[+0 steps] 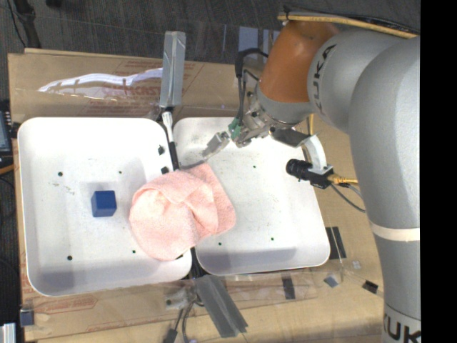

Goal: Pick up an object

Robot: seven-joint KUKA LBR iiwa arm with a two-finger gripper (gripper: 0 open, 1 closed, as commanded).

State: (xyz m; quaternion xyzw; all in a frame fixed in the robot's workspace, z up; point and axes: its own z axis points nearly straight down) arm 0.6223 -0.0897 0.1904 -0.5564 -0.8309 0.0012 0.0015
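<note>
We see the gripper (214, 146) over the back left corner of the right bin (285, 227), and we cannot tell how it is set, since it is small and blurred against the white floor; nothing shows in its grasp. It hangs just behind the pink cloth (182, 213), apart from it. Taking that cloth as our landmark, it lies crumpled across the divide between the two bins, partly in each, draped over their adjoining rims. To the left of the cloth, inside the left bin (43, 191), sits a small blue cube (103, 203), near the cloth but not touching it. Right of the cloth, the grey arm (371, 134) with its orange band (293, 66) rises, and we read the letters "KU" near its base.
</note>
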